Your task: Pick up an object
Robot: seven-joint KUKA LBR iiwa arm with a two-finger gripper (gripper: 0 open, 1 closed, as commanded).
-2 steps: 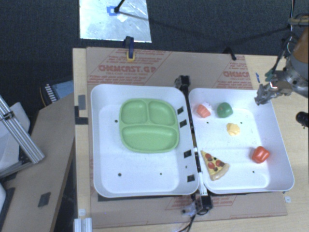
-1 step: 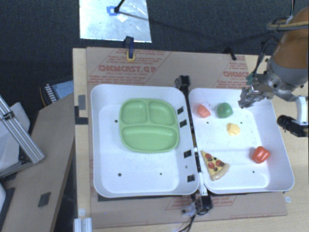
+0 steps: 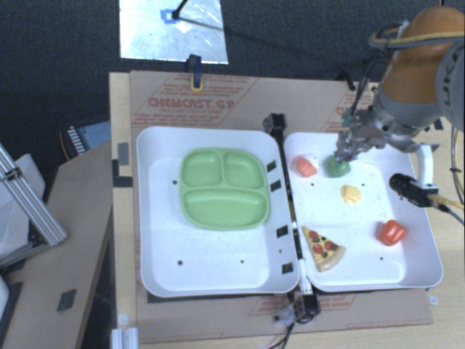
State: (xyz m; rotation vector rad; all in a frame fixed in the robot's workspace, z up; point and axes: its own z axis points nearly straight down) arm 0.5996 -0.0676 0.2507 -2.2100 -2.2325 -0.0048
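So the end effector [image 3: 347, 151] is down in the right bin [image 3: 414, 267], sitting right on top of a green object [image 3: 337, 168] near the bin's back edge. Can't tell whether it's actually pinching it or spread. An orange-red piece [image 3: 304, 167] is just beside the green one, with a yellow piece [image 3: 351, 193], red pepper [image 3: 391, 232] and pizza slice [image 3: 323, 248] scattered closer to the front. Left bin [image 3: 156, 267] has a green divided plate [image 3: 223, 188].
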